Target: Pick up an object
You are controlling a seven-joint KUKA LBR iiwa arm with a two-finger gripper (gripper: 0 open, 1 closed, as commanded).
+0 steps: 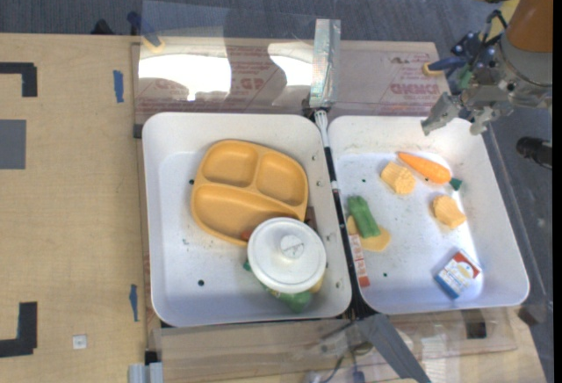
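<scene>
1. Two shallow white bins are counted on the bench (70, 197): the left bin (167, 223) and the right bin (500, 232), set side by side and touching along their inner edges.
2. In the left bin two things are seen: one yellow divided plate (250, 188) with three compartments, and one white round lidded cup (287, 254) with a green base, which overlaps the near right edge of the plate.
3. In the right bin six things are counted: one orange carrot (424, 166), two yellow chunks (399, 179) (449, 212), one green piece (362, 216) lying on a pale yellow slice (376, 240), and one small carton (457, 274) in blue, white and red.
4. The carrot lies at the far side of the right bin, slanted, with a small green tip at its right end; one yellow chunk touches it on the near left.
5. The carton sits at the near right corner, well apart from the rest.
6. The hand (458, 119) is seen above the far right rim of the right bin; its two fingers are spread apart and nothing is held between them.
</scene>
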